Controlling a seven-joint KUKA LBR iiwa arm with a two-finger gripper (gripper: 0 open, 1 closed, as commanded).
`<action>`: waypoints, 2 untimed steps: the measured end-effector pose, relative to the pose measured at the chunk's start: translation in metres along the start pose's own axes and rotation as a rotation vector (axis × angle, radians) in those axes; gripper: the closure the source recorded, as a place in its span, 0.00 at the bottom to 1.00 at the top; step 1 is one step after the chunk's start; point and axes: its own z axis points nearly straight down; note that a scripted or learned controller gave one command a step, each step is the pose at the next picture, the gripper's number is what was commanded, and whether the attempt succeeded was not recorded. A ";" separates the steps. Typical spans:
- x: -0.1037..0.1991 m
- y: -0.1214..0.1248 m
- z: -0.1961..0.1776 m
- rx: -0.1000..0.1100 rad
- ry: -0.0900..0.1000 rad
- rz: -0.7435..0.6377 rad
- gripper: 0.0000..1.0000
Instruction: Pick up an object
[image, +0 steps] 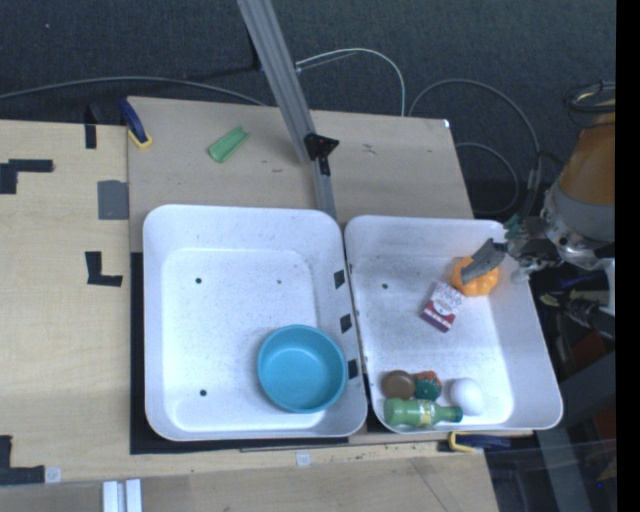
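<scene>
Nearest the camera, along the lower wall of the right bin (520, 330), lay a green bottle (420, 412) on its side, with a brown ball (398, 384), a small teal and orange toy (429, 384) and a white egg-shaped ball (466, 396) crowded just above it. All four sat well below the gripper and slightly to its left.

The gripper (487, 262) itself was low over the upper right part of that bin, reaching in from the right, its grey fingers angled down and to the left. They lay against the top of an orange object (476, 279), which sat directly beneath and touching them; whether the fingers were spread or closed around it could not be told from this angle, nor whether the object was off the bin floor. Just below and to the left of the orange object lay a small red and white packet (440, 305), tilted, close to it without clearly touching.

Farther left of the gripper, across the divide, the left bin (200, 240) held a blue bowl (301, 367) upright in its lower right corner. Up and far to the left of the gripper, a green block (227, 144) rested on the wooden bench (60, 300) beyond the bins, with a blue and yellow clamp (134, 123) further left still. A grey metal pole (285, 85) slanted up from between the bins' top edges.
</scene>
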 end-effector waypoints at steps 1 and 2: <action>0.002 -0.003 0.065 0.002 0.001 0.001 0.00; 0.000 0.003 0.120 -0.010 0.001 0.001 0.00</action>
